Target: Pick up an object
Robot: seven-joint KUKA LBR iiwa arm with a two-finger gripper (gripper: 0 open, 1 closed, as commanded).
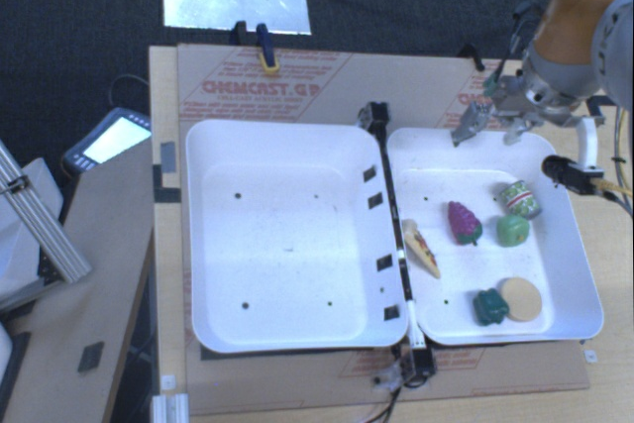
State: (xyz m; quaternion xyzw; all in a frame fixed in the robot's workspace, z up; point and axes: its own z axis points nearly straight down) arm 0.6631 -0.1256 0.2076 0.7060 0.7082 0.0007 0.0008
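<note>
Over the far edge of the right bin (584,312), the end effector (492,128) hangs with its two fingers spread apart and nothing between them. One fingertip (466,133) sits above the bin's far rim; the other points down near the far right corner. The grey arm with its orange band (586,10) enters from the right edge of the counter (297,79).

All loose items lie in the right bin, well apart from the end effector. A small striped can (519,198) lies tilted near the right wall, with a green apple (512,231) just beside it toward the near edge. A purple fruit (464,222) lies near the middle of the bin. A yellow wedge (422,251) lies close to the divider between the bins. At the near right corner a dark green piece (489,306) touches a tan round disc (521,299).

The left bin (208,154) sits against the right one, sharing the dark clips (376,201) along the divider.
</note>
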